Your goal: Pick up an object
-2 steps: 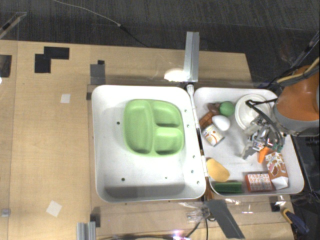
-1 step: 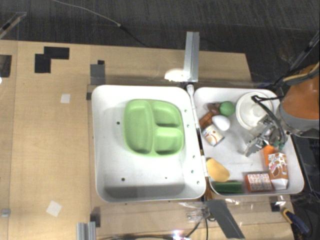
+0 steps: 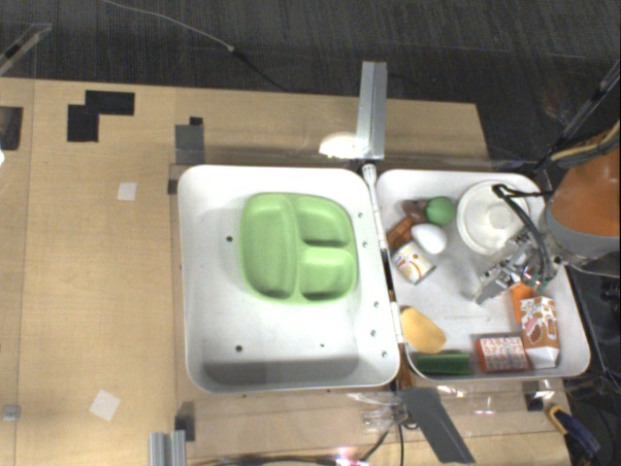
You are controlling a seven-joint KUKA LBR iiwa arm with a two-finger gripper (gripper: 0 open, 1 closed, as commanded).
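My gripper point(image 3: 501, 278) hangs low in the right bin point(image 3: 456, 314), reaching in from the right under the orange wrist band. It sits just left of an orange carton point(image 3: 539, 320) and below a white bowl point(image 3: 488, 216). A small orange piece point(image 3: 523, 292) shows right at the gripper's lower edge; I cannot tell whether it is held. Further left lie a green ball point(image 3: 441, 210), a white egg shape point(image 3: 428, 238), a brown item point(image 3: 404, 227) and a small can point(image 3: 412, 262). A yellow piece point(image 3: 422, 330), a green stick point(image 3: 441, 363) and a red box point(image 3: 501, 352) lie along the front.
The left bin point(image 3: 209, 289) holds a green divided tray point(image 3: 297, 247). A metal post point(image 3: 373, 115) stands behind the wall between the bins. Bare white floor lies in the right bin's middle, left of the gripper.
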